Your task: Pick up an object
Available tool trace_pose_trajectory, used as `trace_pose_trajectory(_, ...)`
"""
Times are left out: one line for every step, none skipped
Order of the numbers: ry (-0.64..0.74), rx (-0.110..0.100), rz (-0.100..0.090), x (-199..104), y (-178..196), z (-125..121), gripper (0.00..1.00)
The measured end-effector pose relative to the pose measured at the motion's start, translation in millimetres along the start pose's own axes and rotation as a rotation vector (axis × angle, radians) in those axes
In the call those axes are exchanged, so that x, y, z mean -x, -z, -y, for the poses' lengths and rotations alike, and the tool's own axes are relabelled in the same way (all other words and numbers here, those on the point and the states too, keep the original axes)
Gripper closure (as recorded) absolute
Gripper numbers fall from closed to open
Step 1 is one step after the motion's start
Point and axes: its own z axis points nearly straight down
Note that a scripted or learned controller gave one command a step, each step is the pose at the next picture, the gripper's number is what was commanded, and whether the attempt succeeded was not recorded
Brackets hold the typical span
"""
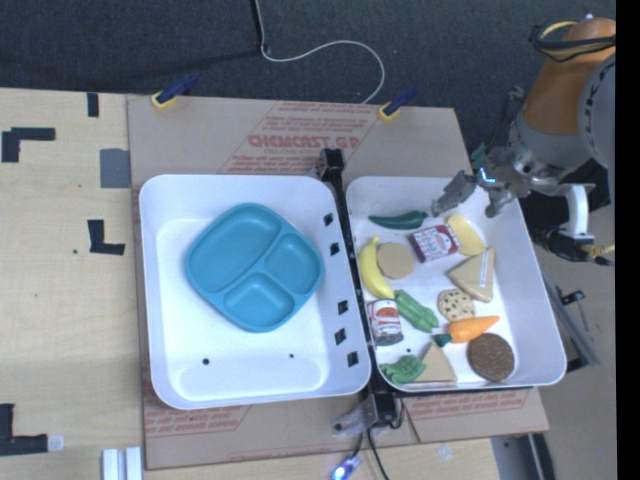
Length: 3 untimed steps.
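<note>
Gripper: the gripper (474,195) hangs over the upper right corner of the right bin (545,313), its two fingers spread wide with nothing between them.
Nearest target: a green chili pepper (398,219) lies just left of the fingers, near the bin's far wall.
Pepper axis: its long axis runs roughly left to right across the view, thicker end toward the gripper; which end carries the stem is too small to tell.
Pepper handling: probably a light, stiff plastic toy with a smooth, slightly slippery skin; I would close across the thick middle, fingers square to the long axis.
Neighbours: a small red packet (434,241) and a yellow lemon-like piece (465,233) sit just below the pepper, close enough to get nudged.
Other pieces: a banana (374,269), a carrot (472,328), a cookie (455,303) and a brown round patty (491,356) crowd the lower part of the bin.
Left bin: the left bin (170,368) holds a blue divided plate (254,266), well apart from the arm.
Stage: judged as approach, nothing lifted.
</note>
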Motion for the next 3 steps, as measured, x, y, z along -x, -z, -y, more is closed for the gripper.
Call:
trace_pose_trajectory(0.006,0.004,-0.002,-66.1,61.3,21.6,0.00)
trace_pose_trajectory(0.003,-0.010,-0.003,-112.4,-12.7,64.2,0.00)
trace_pose_trajectory(0.006,-0.001,-0.003,-165.5,20.3,99.4,0.00)
